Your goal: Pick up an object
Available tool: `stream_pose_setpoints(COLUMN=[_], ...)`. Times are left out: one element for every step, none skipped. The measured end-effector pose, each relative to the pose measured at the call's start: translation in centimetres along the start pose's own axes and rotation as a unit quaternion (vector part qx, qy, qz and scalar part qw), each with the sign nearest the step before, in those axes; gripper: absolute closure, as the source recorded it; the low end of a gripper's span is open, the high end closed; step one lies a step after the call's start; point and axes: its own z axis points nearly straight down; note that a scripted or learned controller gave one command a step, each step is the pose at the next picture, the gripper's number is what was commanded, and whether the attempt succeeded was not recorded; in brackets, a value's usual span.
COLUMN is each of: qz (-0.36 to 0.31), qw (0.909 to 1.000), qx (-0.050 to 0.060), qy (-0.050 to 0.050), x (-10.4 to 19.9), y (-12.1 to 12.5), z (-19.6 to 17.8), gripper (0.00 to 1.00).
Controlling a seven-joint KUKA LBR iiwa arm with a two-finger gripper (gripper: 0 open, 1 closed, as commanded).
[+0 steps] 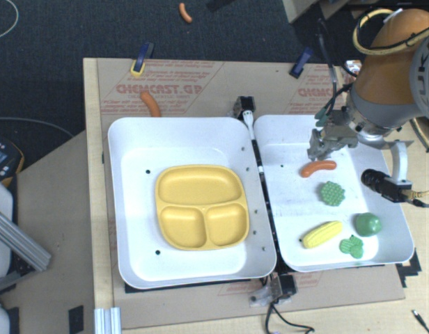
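Apparently at the approach step: pincer (324,147) hung just above the toy sausage (318,168) in the right bin (292,207); its grip state could not be told. Next move likely called for a short descent, then closing on the sausage.

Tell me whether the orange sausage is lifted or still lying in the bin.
Lying in the bin. The orange sausage rests flat on the floor of the right bin, with the gripper just above it.
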Motion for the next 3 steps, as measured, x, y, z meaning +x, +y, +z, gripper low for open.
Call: stream_pose_setpoints(qz=[0.001,0.002,0.003], qw=[1.0000,1.0000,1.0000], qx=[-0.001,-0.004,0.000], qy=[0.000,-0.002,-0.001], x=[3.0,3.9,4.4], y=[-1.8,-1.7,-1.6], z=[-0.6,-1.8,0.1], gripper=[1.00,1.00,1.00])
